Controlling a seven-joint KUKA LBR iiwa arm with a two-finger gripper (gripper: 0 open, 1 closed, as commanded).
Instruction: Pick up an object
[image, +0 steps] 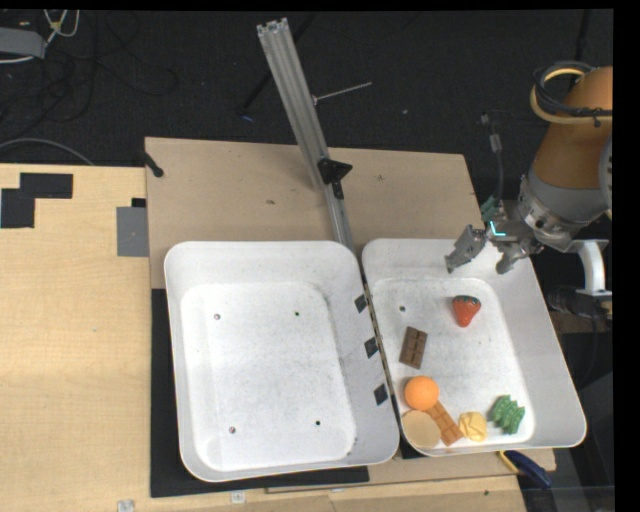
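The right bin (520, 330) holds a red strawberry (466, 310), a brown chocolate bar (413, 346), an orange ball (421, 391), a tan ice-cream cone piece (432, 426), a yellow piece (472, 427) and a green piece (507, 413). My gripper (487, 254) hangs over the bin's far edge, above and slightly right of the strawberry. Its two grey fingers (464, 247) are spread apart with nothing between them.
The left bin (190, 270) lies beside the right one, joined by black clips (366, 322). A slanted metal rail (303, 118) rises behind the bins. The grey and orange arm (572, 150) comes in from the upper right. Cables lie on the dark floor behind.
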